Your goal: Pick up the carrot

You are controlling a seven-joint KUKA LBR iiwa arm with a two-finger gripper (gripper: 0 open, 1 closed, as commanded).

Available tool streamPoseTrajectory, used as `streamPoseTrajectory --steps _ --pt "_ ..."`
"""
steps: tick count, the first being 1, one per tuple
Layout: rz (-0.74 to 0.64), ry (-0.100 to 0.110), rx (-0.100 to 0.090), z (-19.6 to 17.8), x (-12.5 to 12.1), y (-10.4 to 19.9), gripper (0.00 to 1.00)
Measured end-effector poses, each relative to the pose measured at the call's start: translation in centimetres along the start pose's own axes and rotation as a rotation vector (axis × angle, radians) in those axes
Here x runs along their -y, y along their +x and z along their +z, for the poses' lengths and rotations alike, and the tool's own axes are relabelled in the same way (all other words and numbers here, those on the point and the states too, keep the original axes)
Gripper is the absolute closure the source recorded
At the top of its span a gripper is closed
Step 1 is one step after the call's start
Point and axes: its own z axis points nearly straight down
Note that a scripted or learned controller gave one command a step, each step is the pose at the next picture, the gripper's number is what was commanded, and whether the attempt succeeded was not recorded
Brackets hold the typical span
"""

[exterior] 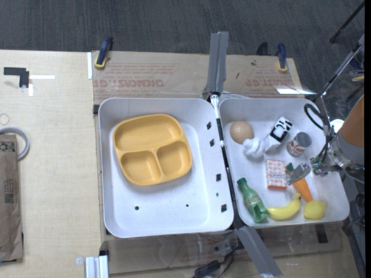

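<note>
Arm [353, 138] is running off the right edge, so just the wrist end is showing. Gripper [301, 172] is sitting over the carrot [302, 189] and hiding its upper end; fingers are too small to read, and contact isn't resolvable. Banana [286, 211] is covering the lower edge of the green bottle [252, 199]. Print on the red-and-white packet [276, 174] and on the can [298, 144] is blurring out, unreadable. Brown bag [10, 196] is getting cut off by the left edge. Grey ring [21, 138] beside it is also partly clipped. Black-and-white object [281, 130] is too small to identify. Cables at bottom [211, 266] are running out of frame.
</note>
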Motion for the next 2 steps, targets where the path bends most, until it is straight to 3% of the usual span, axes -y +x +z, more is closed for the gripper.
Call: streamPoseTrajectory --steps 1,2 --pt "0.003 -0.004 0.003 -0.95 -0.22 -0.2 1.0" --pt "0.002 0.003 -0.001 -0.61 -0.03 -0.09 0.0"
